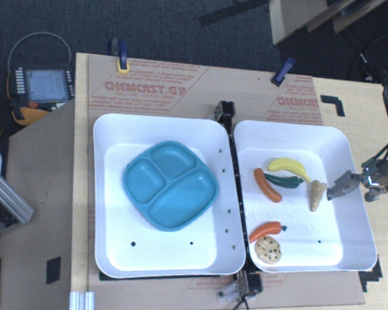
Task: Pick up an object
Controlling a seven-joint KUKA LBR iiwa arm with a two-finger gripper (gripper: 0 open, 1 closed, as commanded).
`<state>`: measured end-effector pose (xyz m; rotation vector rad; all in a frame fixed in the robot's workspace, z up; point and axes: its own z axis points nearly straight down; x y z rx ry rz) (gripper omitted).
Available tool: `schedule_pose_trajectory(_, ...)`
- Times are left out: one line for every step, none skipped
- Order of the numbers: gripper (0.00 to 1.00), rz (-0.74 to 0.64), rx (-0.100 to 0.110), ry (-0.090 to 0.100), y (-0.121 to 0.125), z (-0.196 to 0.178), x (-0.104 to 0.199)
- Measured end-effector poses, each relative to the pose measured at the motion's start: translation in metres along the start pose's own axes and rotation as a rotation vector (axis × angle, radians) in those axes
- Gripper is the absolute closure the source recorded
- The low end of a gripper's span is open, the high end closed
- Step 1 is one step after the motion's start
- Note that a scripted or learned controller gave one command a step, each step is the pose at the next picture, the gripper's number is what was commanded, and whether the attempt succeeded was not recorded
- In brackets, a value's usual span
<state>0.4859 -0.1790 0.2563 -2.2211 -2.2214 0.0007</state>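
Observation:
The right bin (pixel 332 214) holds several toy foods. A yellow banana (pixel 288 166) lies above a dark green pepper (pixel 284 180). Left of them is an orange-red hot dog (pixel 267 185). A tan cone (pixel 317 194) stands toward the right side. Near the front lie a red-orange carrot (pixel 266 229) and a round cookie (pixel 267 249). My gripper (pixel 343 186) reaches in over the bin's right rim, just right of the cone and apart from it, with nothing seen between it.
The left bin (pixel 111 198) holds a blue divided plate (pixel 171 184). A black clamp (pixel 225 111) sits at the back between the bins, another (pixel 248 283) at the front. A pendant with a screen (pixel 45 84) lies off the bench at far left.

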Motion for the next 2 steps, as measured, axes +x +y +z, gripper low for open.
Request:
schedule_pose_trajectory(0.00, 0.000, -0.001, 0.000, 0.000, 0.000, 0.000)
schedule_pose_trajectory(0.00, 0.001, 0.000, 0.000, -0.006, 0.050, -0.008)
